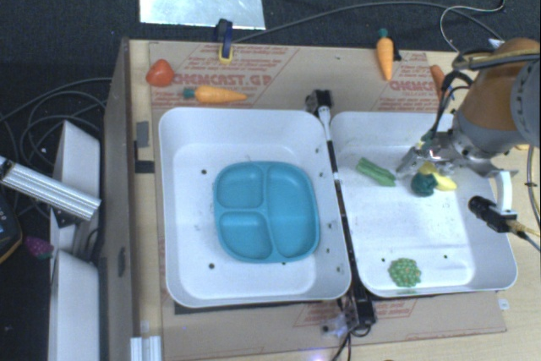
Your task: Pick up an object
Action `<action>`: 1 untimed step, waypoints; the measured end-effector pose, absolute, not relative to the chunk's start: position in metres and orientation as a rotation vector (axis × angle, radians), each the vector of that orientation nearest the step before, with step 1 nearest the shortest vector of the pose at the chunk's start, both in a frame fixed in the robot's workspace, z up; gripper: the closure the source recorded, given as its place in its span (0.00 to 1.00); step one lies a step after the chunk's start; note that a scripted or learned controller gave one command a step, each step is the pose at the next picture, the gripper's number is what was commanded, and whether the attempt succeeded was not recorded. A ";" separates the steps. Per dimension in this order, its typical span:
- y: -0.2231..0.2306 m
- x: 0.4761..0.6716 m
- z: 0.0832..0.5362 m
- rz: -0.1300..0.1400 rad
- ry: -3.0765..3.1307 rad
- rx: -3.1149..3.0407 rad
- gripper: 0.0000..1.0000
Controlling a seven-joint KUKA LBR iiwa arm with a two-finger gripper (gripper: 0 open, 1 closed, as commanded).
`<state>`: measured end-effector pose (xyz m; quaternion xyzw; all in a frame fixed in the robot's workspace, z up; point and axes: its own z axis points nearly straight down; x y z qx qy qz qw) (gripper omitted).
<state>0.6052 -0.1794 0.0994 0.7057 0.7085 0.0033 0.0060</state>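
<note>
Reaching down into the right bin (482,275), I judge myself at the approach step: my gripper (428,158) sits just above the teal and yellow pieces (428,182), finger state untellable, so next I need a straight descent onto them.

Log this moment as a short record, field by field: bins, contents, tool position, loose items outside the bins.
left bin: holds a blue divided plate
right bin: holds a green stick-shaped piece, a teal round piece, a yellow piece and a green bumpy ball
tool: low over the right bin's far side, just above the teal and yellow pieces
held: nothing visibly between the fingers
outside the bins, on the board: carrot, reddish toy, second carrot
</note>
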 end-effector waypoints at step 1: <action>-0.180 0.606 0.110 0.011 2.215 2.205 1.00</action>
